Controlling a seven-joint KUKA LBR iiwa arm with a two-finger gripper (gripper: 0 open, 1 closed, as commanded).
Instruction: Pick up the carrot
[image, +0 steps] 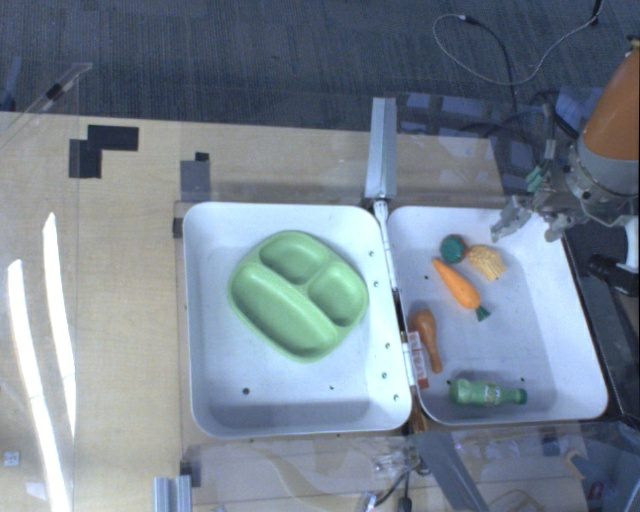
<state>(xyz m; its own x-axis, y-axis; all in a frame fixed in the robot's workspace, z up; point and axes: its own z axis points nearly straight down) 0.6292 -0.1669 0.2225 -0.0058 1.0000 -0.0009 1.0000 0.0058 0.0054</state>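
We find the carrot (459, 285) lying flat in the right bin (560, 330), its orange body slanting from upper left to lower right with the green stub at the lower end; nothing touches it, though a small teal ball (454, 248) and a pale yellow corn-like piece (486, 262) sit just beside its upper end, so a descent there risks nudging them; the gripper (531, 219) hangs over the bin's upper right edge, well apart from the carrot, its two fingers spread and pinching nothing, which we judge suits an approach not yet begun; lower in the same bin lie a brownish drumstick-shaped toy (428, 336) and a green bottle (486, 393) on its side; the left bin (215, 390) bears a green divided plate (298, 293), lying clear of the work.
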